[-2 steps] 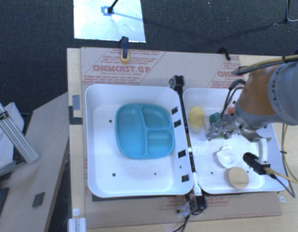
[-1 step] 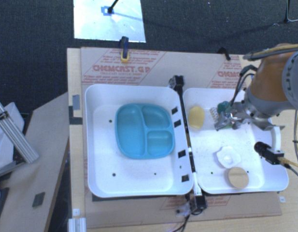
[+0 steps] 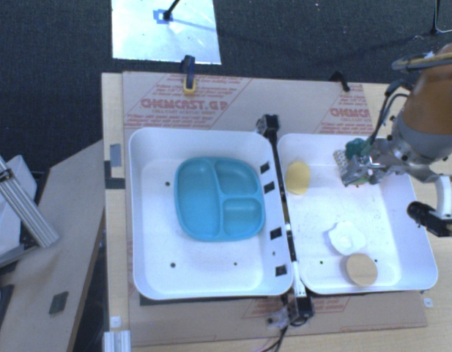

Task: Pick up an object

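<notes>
Red lettering reading "CHEMCAST GP" is printed on the tan sheet (image 3: 211,97) that covers the counter (image 3: 112,218) beneath both bins; it reads clearly at the far left, and a second, partly hidden print of it sits at the far right. The left bin (image 3: 149,218) holds 1 item: a blue divided plate (image 3: 218,198) with 3 compartments, lying flat near the middle of the bin. The right bin (image 3: 401,218) holds 3 loose items. A pale yellow oval object (image 3: 298,176) lies at its far left, just beside the black divider (image 3: 278,196) between the 2 bins. A white rounded object (image 3: 346,237) lies toward the near side, and a tan round object (image 3: 361,269) sits just nearer than it, the 2 touching or almost so. The gripper (image 3: 352,166) hangs over the far part of the right bin, to the right of the yellow object and apart from it; a small teal-green thing (image 3: 355,149) shows at its tip, but I cannot tell whether the jaws are apart or together, or whether they clamp it. A yellow clamp (image 3: 190,79) grips the far edge of the sheet.
</notes>
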